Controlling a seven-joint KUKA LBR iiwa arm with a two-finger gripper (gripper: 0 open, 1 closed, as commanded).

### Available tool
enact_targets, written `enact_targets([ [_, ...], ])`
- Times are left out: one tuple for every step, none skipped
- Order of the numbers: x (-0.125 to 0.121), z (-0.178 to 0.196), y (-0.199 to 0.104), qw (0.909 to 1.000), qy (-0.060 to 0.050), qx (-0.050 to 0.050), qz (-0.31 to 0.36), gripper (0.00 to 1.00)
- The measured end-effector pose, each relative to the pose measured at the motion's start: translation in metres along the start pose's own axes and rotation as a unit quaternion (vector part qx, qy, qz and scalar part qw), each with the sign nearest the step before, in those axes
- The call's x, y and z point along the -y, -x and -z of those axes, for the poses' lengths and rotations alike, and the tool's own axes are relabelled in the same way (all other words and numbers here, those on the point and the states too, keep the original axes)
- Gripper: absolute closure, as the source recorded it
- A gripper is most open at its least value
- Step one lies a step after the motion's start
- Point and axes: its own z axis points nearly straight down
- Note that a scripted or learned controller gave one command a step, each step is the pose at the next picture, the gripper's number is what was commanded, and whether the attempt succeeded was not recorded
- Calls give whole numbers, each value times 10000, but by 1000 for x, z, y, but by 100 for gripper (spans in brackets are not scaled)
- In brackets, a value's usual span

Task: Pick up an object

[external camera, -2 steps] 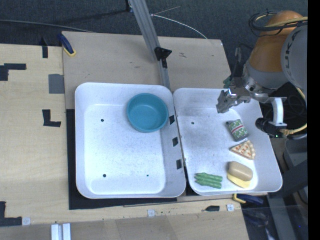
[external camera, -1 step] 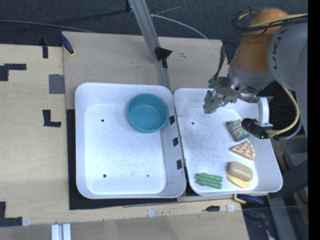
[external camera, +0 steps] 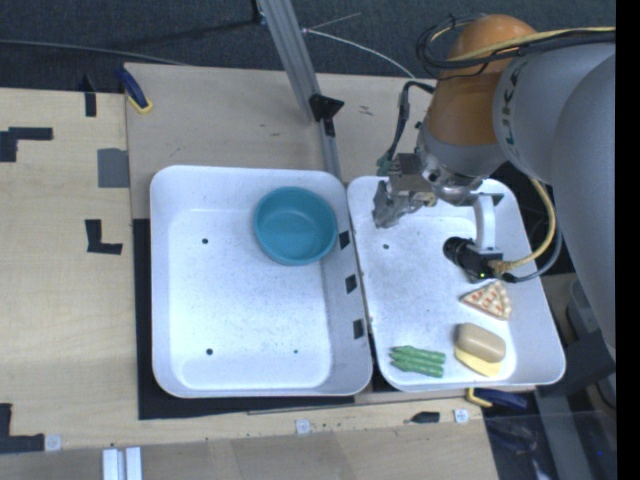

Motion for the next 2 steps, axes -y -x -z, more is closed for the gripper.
enact_targets([
  [9,3,-43,10000,-3,0,-1,100],
  [16,-4,-102,10000,-5,1,7,100],
])
